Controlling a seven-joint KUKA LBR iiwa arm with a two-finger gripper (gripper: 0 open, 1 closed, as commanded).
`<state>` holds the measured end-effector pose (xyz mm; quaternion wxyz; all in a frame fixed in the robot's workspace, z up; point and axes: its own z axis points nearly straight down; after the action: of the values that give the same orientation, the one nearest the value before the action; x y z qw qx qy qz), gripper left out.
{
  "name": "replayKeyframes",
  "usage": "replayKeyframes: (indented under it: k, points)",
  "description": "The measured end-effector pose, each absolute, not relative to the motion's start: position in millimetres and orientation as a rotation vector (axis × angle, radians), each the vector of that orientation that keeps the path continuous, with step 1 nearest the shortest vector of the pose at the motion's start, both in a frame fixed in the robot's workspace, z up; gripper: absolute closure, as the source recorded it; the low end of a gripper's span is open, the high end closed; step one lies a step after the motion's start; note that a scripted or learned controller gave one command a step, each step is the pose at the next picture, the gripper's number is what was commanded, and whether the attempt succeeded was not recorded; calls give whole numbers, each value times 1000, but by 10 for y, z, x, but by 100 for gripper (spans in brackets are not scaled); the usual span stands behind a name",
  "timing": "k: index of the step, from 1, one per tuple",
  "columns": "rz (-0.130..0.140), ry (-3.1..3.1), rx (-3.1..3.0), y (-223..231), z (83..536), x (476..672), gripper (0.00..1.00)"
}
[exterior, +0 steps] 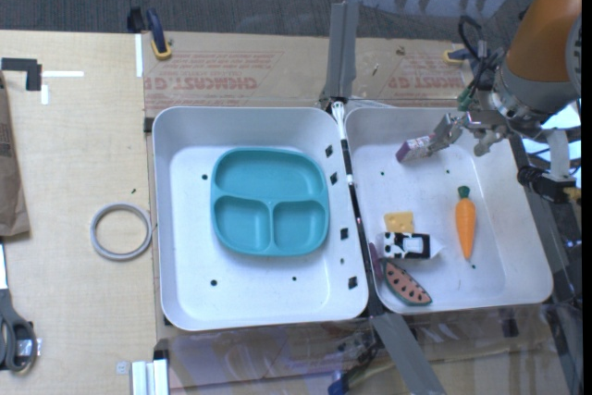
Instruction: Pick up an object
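Note:
The right bin (518, 287) holds an orange carrot (464, 223), a flat yellow piece (400, 222), a small black-and-white toy (409, 245) and a watermelon slice (405, 282). A small purple-grey object (415, 148) lies near that bin's back. My gripper (470, 136) hangs over the back right of the bin, open, its two fingers spread apart. The purple-grey object sits just left of the left finger (451, 130), outside the gap, and nothing shows between the fingers. The carrot lies well in front of the gripper.
A teal divided plate (271, 201) lies in the left bin (176, 291). A grey tape ring (120, 230) rests on the bench left of the bins. The bins' raised walls meet at a central divider (347, 199).

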<state>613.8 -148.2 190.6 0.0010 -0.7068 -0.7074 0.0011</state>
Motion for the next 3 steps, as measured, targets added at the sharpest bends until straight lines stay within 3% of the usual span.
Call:
replayKeyframes:
  k: [1,2,3]
  points:
    - [3,-2321,-2116,-1506,1066,6377,0]
    - [1,-2431,-1988,-1689,914,5672,0]
    - [-5,-2313,-2114,-2174,913,5091,0]
